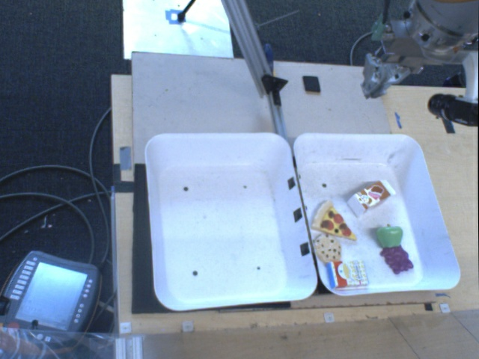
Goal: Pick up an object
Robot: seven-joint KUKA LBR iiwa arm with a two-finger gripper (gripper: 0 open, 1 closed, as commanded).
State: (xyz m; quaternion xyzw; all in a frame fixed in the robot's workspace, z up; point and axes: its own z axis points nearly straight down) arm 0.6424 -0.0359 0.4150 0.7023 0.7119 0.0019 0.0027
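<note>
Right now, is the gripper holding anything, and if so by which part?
Nothing is held. The gripper hangs above the bench behind the right white bin, with no object at it.

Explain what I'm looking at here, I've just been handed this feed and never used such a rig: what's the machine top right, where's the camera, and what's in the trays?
One fixed camera looks down at a slant on a bench. The grey machine with the orange band is a robot arm; its gripper hangs above the bench, behind the right bin, with nothing visibly between its fingers. The left bin sits beside it. In the right bin lie toy foods: a pizza slice, a cookie, a small carton, a green apple, purple grapes and a printed packet. The handheld controller sits lower left.
</note>
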